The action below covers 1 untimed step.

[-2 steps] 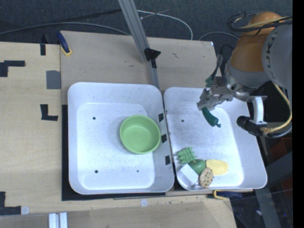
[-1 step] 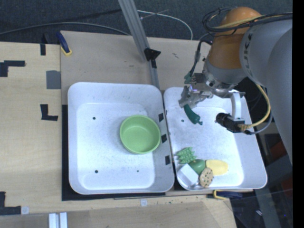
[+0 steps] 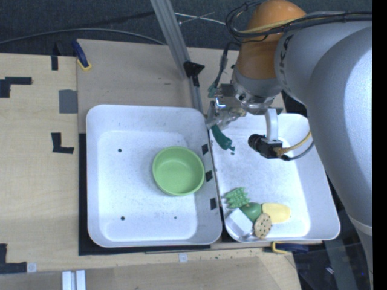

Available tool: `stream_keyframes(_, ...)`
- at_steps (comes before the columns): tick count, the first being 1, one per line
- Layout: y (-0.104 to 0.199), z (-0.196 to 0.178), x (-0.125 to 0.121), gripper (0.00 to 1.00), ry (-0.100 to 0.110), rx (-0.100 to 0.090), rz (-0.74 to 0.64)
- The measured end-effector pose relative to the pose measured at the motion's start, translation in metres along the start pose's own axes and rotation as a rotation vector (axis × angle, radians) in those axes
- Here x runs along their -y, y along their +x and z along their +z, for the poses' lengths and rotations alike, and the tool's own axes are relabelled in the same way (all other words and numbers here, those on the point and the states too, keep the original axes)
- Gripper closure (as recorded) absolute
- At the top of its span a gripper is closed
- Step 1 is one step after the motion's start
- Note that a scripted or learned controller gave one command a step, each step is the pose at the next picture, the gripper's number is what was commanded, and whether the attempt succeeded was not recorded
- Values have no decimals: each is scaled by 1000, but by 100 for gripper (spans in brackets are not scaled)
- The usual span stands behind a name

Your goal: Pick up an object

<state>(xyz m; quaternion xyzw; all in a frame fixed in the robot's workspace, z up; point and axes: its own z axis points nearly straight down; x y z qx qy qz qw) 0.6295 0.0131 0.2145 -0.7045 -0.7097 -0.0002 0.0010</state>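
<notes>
Toy pile (image 3: 254,213) heaped in the right bin's (image 3: 302,180) near corner; gripper (image 3: 221,122) above the bin's far-left rim (finger state unclear), presumably approaching

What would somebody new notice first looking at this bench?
Probably the big grey arm with its orange band, filling the right side and reaching over the right bin. Next, the green bowl sitting alone in the left bin. Then the small heap in the right bin's near corner: a green toy, a yellow piece and a speckled cookie, crowded together.
</notes>
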Motion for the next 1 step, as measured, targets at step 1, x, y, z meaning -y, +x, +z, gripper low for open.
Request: stream_keyframes(1,46,-8,-10,100,-1,0,1)
